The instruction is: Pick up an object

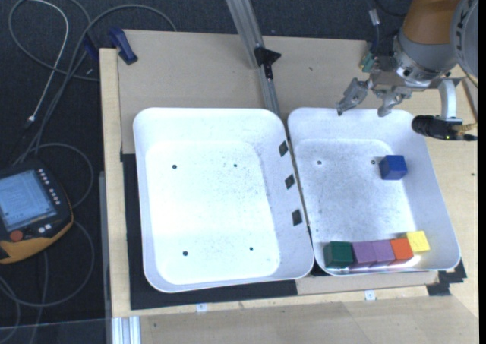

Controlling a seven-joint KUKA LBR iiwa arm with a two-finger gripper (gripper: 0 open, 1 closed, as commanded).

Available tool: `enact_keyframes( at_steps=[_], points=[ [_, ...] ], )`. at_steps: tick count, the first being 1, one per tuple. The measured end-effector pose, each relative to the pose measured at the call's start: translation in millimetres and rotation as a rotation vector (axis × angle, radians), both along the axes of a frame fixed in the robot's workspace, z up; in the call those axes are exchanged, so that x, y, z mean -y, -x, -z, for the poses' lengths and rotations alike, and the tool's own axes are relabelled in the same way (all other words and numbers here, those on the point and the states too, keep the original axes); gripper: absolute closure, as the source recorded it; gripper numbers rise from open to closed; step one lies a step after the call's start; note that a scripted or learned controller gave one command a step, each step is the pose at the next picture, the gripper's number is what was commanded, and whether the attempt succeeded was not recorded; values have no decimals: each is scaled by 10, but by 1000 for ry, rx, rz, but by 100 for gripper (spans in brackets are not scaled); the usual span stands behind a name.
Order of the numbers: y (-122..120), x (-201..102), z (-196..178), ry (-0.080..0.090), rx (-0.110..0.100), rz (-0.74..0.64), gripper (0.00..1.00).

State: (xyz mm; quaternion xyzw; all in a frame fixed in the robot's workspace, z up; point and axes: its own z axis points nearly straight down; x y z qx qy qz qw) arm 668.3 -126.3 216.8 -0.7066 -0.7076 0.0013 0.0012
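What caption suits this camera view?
Open hand above right bin's far rim; blue cube apart from four cubes.

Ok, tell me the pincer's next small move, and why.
Probably shift the pincer toward the blue cube and lower over it. Its fingers are spread with nothing between them, above the right bin's far rim, and that cube sits alone, apart from the row of blocks.

Bright, even overhead light, no hard shadows. Left bin (209, 198) floor blown out to near pure white w/ glare; right bin (364, 198) slightly less so, speckle texture readable. Soft faint shadow under blue cube (392, 167). Tabletop (197, 69) evenly lit, dark carpet (45, 54) around it loses detail. Overall slightly soft, low-res; arm (437, 8) at top right a bit blurred. Colours sat. but natural.
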Motion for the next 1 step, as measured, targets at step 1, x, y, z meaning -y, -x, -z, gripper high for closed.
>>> enact_keyframes(
  at_steps=[1],
  points=[
    [609,483,-496,1,4,7,0]
  ],
)
